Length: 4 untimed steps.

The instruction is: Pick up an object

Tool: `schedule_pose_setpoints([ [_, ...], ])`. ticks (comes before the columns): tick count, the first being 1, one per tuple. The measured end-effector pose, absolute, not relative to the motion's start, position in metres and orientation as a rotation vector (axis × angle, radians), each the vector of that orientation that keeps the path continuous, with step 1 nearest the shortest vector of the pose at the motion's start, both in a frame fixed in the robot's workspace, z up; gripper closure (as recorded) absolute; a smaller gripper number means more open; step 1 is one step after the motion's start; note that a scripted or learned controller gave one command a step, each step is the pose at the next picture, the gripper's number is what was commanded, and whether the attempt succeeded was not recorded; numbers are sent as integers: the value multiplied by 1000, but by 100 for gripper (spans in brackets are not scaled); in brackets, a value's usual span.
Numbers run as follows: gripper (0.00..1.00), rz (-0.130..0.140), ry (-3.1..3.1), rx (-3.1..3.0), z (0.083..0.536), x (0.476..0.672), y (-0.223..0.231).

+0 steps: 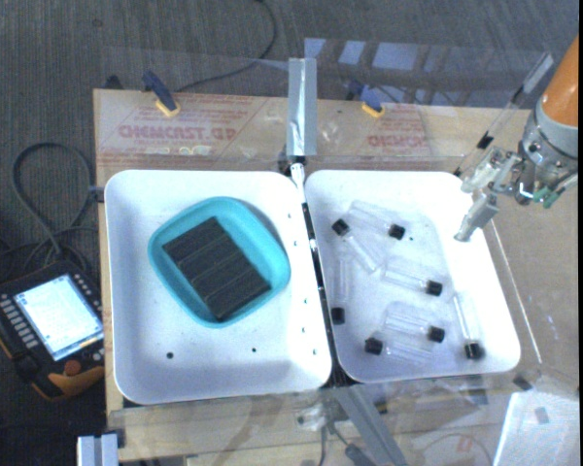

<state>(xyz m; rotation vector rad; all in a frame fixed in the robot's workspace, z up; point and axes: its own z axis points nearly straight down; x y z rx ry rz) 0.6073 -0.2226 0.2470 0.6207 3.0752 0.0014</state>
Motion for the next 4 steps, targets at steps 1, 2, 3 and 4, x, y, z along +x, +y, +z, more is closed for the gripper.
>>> schedule_pose_setpoints([
  [1, 0, 4, 3136, -126, 215, 616, -222],
  [2, 0, 3, 3114, -363, 371, 599, -222],
  [3, 0, 3, 3095, -521, 279, 593, -182],
  [4, 0, 1, 3030, -826, 210, 545, -213],
])
